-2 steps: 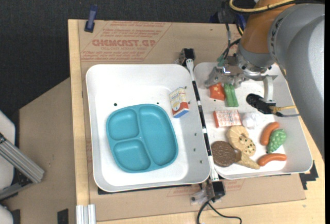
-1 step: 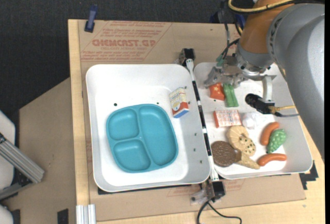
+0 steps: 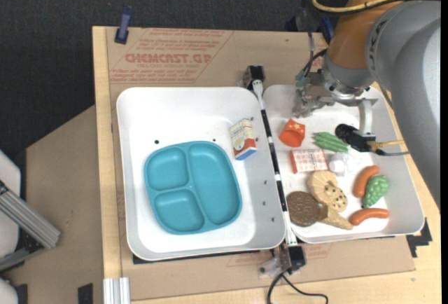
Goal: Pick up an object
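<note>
Left bin [image 3: 133,113]: a teal divided tray [image 3: 192,185] lies flat in the near half, three compartments, nothing in them. A small carton [image 3: 243,139] sits against the bin's right wall, just beyond the tray's far-right corner (tilted or upright, I can't say).

Right bin [image 3: 406,220]: all the small stuff is here.
- My gripper [image 3: 311,101] is over the far-left corner, pointing down. Can't tell from this angle if it's open or closed, and I see nothing held in it.
- The red block [image 3: 292,133] is the closest item, just near-side of the gripper and apart from it.
- A red-and-white packet [image 3: 308,160] lies on the near side of the block.
- The green beans [image 3: 330,142] are right of the block, near the packet's far-right corner.
- A brown patty [image 3: 304,207] sits by the near-left wall, touching a speckled cookie [image 3: 327,189] that overlaps its right edge.
- An orange piece [image 3: 364,181] and a knobbly green piece [image 3: 376,190] lie side by side, touching, right of the cookie.
- A sausage [image 3: 368,216] lies near-side of those two, close to the near-right rim.

Both bins sit side by side on the bench [image 3: 175,57], walls touching.
</note>
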Robot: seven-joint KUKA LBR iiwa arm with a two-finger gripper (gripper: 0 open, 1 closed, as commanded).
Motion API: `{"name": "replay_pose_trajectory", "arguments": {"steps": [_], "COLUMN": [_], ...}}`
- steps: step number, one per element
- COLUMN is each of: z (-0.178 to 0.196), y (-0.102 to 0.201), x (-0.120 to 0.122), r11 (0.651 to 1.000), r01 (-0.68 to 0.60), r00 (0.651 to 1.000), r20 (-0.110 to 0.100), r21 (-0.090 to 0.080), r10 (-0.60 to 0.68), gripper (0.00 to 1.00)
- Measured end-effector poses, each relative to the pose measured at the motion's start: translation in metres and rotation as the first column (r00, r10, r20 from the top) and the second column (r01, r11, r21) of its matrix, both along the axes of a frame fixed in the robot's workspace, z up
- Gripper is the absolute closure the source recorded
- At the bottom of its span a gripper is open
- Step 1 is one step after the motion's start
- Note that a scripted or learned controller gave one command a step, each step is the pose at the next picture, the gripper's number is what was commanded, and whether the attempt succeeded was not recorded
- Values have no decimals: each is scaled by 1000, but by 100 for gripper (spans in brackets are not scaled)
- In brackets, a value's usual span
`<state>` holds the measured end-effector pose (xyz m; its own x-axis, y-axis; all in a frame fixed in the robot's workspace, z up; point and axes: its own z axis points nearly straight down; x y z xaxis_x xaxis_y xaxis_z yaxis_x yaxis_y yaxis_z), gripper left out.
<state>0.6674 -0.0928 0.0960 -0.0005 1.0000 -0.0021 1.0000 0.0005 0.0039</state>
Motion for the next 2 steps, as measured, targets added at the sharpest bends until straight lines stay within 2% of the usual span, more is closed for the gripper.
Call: {"name": "replay_pose_trajectory", "arguments": {"steps": [1, 2], "z": [74, 69], "y": [-80, -73], "x": [-47, -46], "r11": [1000, 1000], "r01": [8, 1], "r00": [1000, 1000], "r20": [1, -3], "r21": [-4, 2], "r10": [-8, -1], "gripper": [100, 0]}}
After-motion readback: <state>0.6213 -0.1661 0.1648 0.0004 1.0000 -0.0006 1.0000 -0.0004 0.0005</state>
